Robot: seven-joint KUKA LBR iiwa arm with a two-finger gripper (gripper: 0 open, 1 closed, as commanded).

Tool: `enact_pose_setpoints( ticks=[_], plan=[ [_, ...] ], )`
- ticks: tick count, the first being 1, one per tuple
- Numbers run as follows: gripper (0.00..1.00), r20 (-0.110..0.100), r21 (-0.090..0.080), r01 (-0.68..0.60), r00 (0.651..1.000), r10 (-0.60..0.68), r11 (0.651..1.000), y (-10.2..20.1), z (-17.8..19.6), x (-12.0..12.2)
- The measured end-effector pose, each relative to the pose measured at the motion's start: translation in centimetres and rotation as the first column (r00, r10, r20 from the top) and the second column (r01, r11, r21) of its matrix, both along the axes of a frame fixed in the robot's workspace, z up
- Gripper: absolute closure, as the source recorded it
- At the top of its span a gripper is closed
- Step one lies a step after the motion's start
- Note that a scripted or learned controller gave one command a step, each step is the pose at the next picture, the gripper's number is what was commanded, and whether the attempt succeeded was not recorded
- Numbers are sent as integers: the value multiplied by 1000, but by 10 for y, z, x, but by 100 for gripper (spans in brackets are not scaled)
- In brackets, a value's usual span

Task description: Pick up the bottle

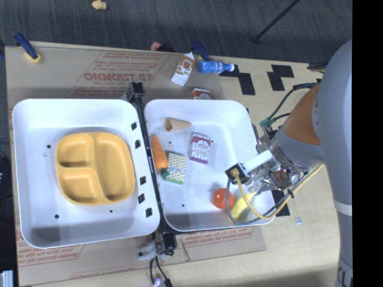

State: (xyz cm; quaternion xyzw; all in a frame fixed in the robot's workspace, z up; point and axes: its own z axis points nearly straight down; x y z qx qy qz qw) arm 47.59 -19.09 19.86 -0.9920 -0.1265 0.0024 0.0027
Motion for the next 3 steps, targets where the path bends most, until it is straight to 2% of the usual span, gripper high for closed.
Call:
enact_pose_setpoints(
  ticks=[2,3],
  plan=[
    [100,1,-1,43,999,-43,999,-20,14,0],
    [100,-1,0,33,999,-33,999,3,-1,0]
  ],
)
